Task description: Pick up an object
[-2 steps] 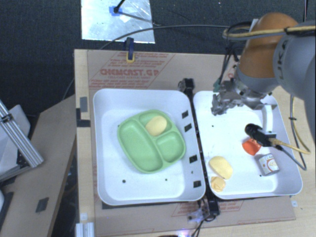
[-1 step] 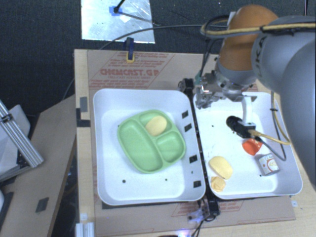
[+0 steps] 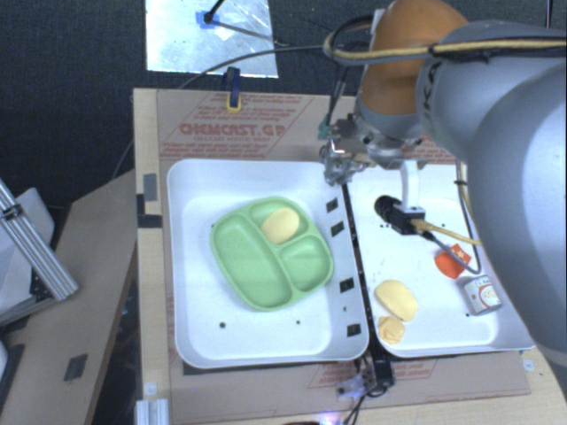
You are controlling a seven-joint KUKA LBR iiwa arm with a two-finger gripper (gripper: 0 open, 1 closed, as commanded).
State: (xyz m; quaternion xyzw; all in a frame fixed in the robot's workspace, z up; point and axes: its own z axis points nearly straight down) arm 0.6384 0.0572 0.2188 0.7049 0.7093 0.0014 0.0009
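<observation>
My gripper (image 3: 337, 163) hangs over the far end of the divider between the two bins, with the grey arm and its orange band above it to the right. In the left bin (image 3: 190, 326) lies a green divided plate (image 3: 257, 277), tilted in plan, with a pale yellow lump (image 3: 282, 225) in its upper compartment. The right bin (image 3: 443, 330) holds a larger yellow lump (image 3: 397, 299), a smaller yellow piece (image 3: 390, 329) just below it, an orange-red object (image 3: 451, 263) and a small white-grey box (image 3: 483, 295). Nothing is seen in the gripper.
Black clips line the divider (image 3: 347, 264) between the bins. A brown printed cardboard sheet (image 3: 230, 122) lies under the bins. A shiny foil square (image 3: 208, 25) sits at the far back. A metal rail (image 3: 35, 246) stands at the left.
</observation>
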